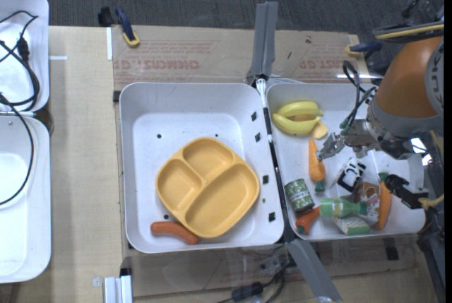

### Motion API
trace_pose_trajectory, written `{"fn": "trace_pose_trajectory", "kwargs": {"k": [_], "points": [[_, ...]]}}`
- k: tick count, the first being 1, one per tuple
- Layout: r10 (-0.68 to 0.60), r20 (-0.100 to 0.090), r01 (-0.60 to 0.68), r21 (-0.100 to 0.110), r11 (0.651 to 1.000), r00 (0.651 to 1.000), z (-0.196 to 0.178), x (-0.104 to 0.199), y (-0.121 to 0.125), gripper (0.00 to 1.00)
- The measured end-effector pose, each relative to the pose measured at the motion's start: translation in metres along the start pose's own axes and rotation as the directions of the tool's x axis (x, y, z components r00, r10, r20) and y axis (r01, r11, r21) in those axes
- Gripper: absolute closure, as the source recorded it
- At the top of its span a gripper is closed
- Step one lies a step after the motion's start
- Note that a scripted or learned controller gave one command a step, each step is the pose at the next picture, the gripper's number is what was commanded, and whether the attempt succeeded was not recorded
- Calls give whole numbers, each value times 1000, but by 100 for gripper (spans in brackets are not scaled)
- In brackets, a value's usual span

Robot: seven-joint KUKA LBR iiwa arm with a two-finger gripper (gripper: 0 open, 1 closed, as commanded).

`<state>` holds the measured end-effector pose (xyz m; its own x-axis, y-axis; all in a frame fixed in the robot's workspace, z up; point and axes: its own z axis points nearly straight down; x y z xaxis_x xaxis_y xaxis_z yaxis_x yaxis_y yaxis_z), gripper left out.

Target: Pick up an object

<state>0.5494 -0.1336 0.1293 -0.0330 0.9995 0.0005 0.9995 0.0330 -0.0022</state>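
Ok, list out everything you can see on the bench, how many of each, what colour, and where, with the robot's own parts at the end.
bins: two, white, side by side on the bench.
divided plate: one, yellow, middle of the left bin.
sausage: one, orange-red, left bin, at the plate's near-left edge.
bananas: one bunch, yellow, far end of the right bin.
carrot: one, orange, right bin, just nearer than the bananas.
can: one, green label, right bin by the divider.
mixed small items: several, green, orange and brown, crowded at the right bin's near end; too cluttered to name.
clamp: one, blue and yellow, far-left on the cardboard.
arm: one, grey with an orange band, over the right bin.
gripper: one, beside the carrot.
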Motion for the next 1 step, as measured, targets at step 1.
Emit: {"fn": "trace_pose_trajectory", "kwargs": {"k": [1], "points": [[-10,1,10,-1,1000,1000,-62,51,51,0]]}}
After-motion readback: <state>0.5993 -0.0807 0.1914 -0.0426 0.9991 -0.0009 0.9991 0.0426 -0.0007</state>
